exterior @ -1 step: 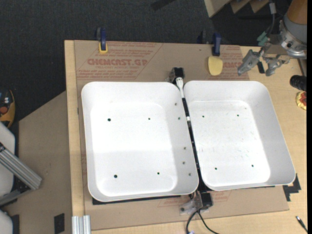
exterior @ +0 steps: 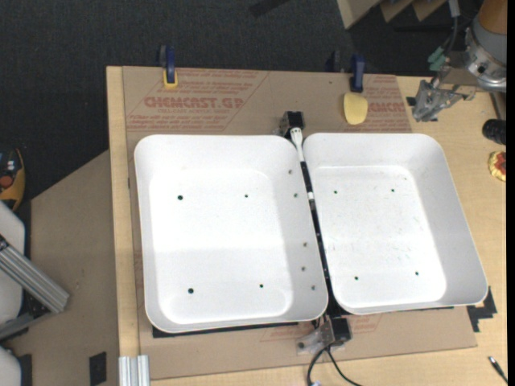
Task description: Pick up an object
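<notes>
Above the tabletop's (exterior: 121,215) far right corner, the claw (exterior: 430,103) hangs parked clear of both white bins (exterior: 161,296), its grip state impossible to tell, while a yellow object (exterior: 356,108) lies beyond the right bin (exterior: 459,240), likely the pick.

Looks like a robotics lab or workshop bench, not anybody's home. Two white bins (exterior: 228,230) sit side by side on a brown board (exterior: 121,215) with its protective paper on, and blue clamps (exterior: 168,63) pin the board's far edge. A cable (exterior: 322,360) trails off the near edge, aluminium framing (exterior: 32,280) sits at the left, and dark carpet (exterior: 96,22) lies beyond.
</notes>
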Available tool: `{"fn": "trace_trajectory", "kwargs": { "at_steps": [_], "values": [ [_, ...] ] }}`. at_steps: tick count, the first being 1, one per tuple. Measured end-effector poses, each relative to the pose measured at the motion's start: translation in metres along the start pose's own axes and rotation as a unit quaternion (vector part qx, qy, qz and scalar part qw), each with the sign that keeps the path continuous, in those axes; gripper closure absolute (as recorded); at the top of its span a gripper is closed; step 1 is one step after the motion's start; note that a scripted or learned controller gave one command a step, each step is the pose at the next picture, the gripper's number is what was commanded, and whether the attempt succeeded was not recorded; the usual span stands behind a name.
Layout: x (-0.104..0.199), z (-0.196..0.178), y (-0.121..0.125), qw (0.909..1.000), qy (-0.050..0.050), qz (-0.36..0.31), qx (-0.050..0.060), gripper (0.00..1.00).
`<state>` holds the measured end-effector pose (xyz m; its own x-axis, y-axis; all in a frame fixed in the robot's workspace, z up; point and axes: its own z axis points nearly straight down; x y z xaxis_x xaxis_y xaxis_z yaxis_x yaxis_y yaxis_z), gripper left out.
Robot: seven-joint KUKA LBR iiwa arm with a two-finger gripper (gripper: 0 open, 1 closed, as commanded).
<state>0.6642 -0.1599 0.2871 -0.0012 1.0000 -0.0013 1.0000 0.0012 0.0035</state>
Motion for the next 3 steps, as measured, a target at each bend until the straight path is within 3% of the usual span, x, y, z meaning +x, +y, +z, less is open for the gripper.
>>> {"fn": "trace_trajectory", "kwargs": {
  "at_steps": [1, 2, 3],
  "values": [
    [0.004, -0.023, -0.003, 1.0000, 0.000, 0.000, -0.001, 1.00],
    [-0.060, -0.058, 0.003, 1.0000, -0.002, 0.003, -0.002, 1.00],
    [-0.040, 0.009, 0.002, 1.0000, 0.002, 0.000, 0.005, 1.00]
  ]
}}
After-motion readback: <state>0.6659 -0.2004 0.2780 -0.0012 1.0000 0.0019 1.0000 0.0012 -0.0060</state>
